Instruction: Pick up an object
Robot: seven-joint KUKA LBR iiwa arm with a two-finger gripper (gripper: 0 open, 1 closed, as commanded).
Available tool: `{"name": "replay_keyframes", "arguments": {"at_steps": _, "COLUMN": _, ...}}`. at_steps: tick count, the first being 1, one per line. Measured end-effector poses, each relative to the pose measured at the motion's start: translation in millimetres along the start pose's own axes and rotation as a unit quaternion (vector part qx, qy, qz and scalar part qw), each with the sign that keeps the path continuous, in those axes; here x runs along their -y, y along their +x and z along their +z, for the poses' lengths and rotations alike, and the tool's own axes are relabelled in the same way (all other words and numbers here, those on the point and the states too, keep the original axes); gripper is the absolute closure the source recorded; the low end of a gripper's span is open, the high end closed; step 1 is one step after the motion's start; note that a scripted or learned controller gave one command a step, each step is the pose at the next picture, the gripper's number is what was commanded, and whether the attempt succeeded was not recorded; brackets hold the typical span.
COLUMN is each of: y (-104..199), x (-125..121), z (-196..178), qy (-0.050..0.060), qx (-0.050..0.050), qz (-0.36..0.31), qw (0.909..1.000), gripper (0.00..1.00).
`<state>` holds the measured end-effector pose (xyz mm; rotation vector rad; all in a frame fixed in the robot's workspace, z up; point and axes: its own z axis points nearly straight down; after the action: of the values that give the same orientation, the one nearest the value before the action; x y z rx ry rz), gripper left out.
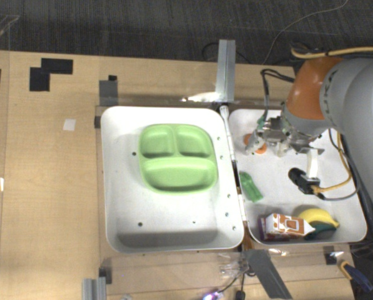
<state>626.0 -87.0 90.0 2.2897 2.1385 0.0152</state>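
My gripper (266, 137) hangs low over the far left part of the right bin (360, 231). A small orange and white object (255, 145) lies right beside it on its left, partly covered by it; whether it is held cannot be made out. Further forward in this bin a green packet (250, 187) lies by the left wall. A brown carton (283, 226) lies on its side along the front wall, and a yellow banana (318, 217) rests to its right on something dark (326, 231).
The left bin (121, 224) holds a green divided plate (176, 157) in its far half. A metal divider (233, 167) runs between the two bins. The grey arm (355, 99) with its orange band covers the right bin's far right corner.
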Motion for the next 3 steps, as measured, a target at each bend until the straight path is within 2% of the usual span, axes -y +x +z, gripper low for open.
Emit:
{"name": "replay_keyframes", "arguments": {"at_steps": 1, "y": 5, "x": -40, "z": 2, "qy": 0.001, "qx": 0.0, "qz": -0.025, "qw": 0.9997, "gripper": 0.0}}
{"name": "replay_keyframes", "arguments": {"at_steps": 2, "y": 6, "x": -43, "z": -12, "qy": -0.003, "qx": 0.0, "qz": -0.028, "qw": 0.9996, "gripper": 1.0}}
{"name": "replay_keyframes", "arguments": {"at_steps": 3, "y": 6, "x": -43, "z": -12, "qy": -0.003, "qx": 0.0, "qz": -0.028, "qw": 0.9996, "gripper": 0.0}}
